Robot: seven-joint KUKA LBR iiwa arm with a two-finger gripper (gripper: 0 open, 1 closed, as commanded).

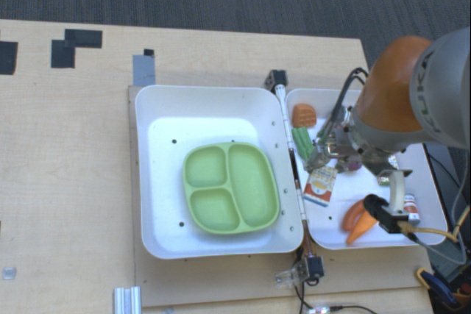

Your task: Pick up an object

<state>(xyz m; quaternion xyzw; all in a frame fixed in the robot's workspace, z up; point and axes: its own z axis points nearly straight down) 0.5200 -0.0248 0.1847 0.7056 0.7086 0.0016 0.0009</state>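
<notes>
- Reaching in from the right, the grey arm (412, 92) with its orange band hangs over the right bin (331, 232).
- The gripper (324, 154) sits low near that bin's left wall; from this slant I cannot tell whether it is spread or pressed together, and nothing is plainly pinched in it.
- A small orange-and-white packet (320, 187) lies on the bin floor just below the gripper, possibly touching it, though the view is too cluttered to be sure.
- A green piece (302, 141) lies beside the gripper on its left, along the bin wall.
- A round orange-brown item (304, 115) rests above the green piece, in the bin's upper left corner.
- An orange carrot-like thing (355, 222) lies near the bin's lower edge.
- The left bin (158, 180) holds a green divided plate (232, 187), flat, with three compartments.
</notes>
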